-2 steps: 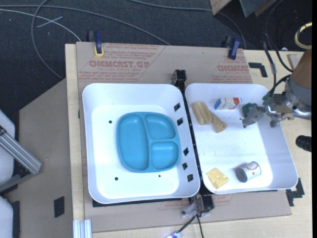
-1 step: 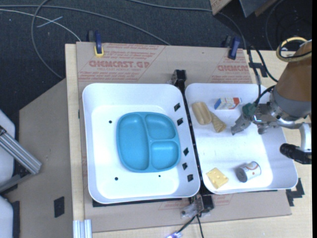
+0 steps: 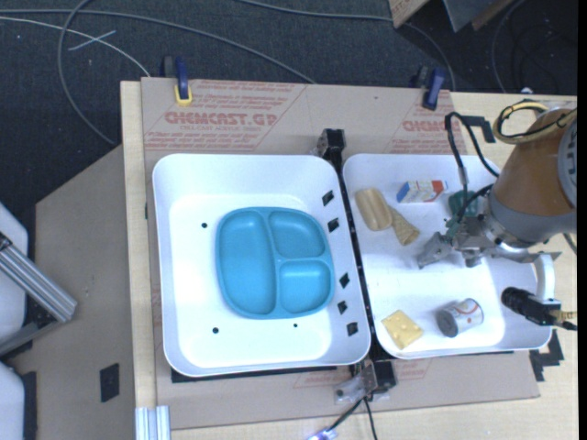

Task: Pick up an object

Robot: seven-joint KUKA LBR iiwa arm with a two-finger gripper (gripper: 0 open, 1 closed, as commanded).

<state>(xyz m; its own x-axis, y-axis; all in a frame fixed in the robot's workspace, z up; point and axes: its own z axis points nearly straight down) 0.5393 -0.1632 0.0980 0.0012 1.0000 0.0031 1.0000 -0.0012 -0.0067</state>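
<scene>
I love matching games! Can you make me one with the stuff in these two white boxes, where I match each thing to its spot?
Things:
1. blue divided plate
2. yellow block
3. tan bread-shaped piece
4. small cup

Places:
A. right bin, front edge, near the divider
B. middle of the left bin
C. right bin, front, right of the yellow block
D. right bin, back, near the divider

Pairs: 1-B, 2-A, 3-D, 4-C

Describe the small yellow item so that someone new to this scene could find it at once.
Look at the right bin, the one the arm reaches into. Along its near edge, by the left corner, lies the yellow block. It is flat and pale yellow, unlike the grey-and-white cylinder beside it.
</scene>
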